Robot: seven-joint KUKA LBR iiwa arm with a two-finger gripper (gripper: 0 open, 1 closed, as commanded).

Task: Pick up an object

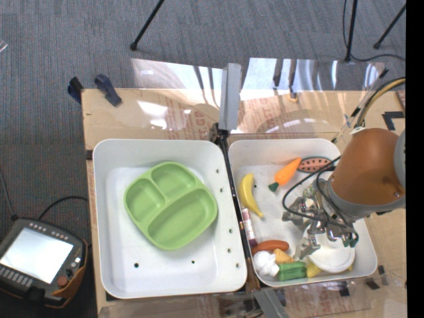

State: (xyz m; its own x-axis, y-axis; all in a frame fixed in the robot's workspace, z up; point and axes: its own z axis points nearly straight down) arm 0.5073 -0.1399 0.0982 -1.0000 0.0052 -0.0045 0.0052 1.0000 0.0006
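- Two-finger gripper point(311, 238): low in the right white bin point(265, 152), at 4 o'clock; grip state cannot be told
- Yellow plastic banana point(249, 194): 9 o'clock of the gripper
- Orange toy carrot point(287, 171): 11 o'clock
- Green three-compartment plate point(171, 205): left white bin point(112, 244)

You won't find much to read here. The cardboard sheet point(173, 114) under the bins carries reddish printed lettering behind the left bin point(106, 177), but glare and the angle leave it illegible. The screen of the handheld controller point(36, 257) at lower left is washed out white, with no characters showing. Nothing on the toys or the green plate point(171, 205) bears any readable mark.
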